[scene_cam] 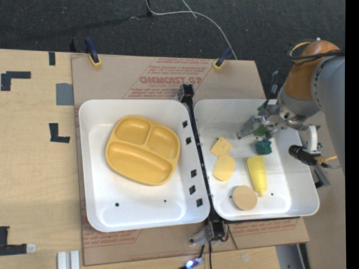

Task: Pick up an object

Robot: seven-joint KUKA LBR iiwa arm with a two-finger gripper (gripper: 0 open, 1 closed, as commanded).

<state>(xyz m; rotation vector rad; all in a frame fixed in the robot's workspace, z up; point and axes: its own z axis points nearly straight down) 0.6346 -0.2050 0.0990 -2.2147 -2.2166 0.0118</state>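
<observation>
Your claw (pixel 259 129) hangs low in the right bin (pixel 300 206); I cannot tell how it stands or if it holds anything. The small green object (pixel 263 147) lies just under its tip, and the yellow bottle (pixel 257 174) a little further toward you. Come straight down over the green object, and keep away from the bottle.
</observation>
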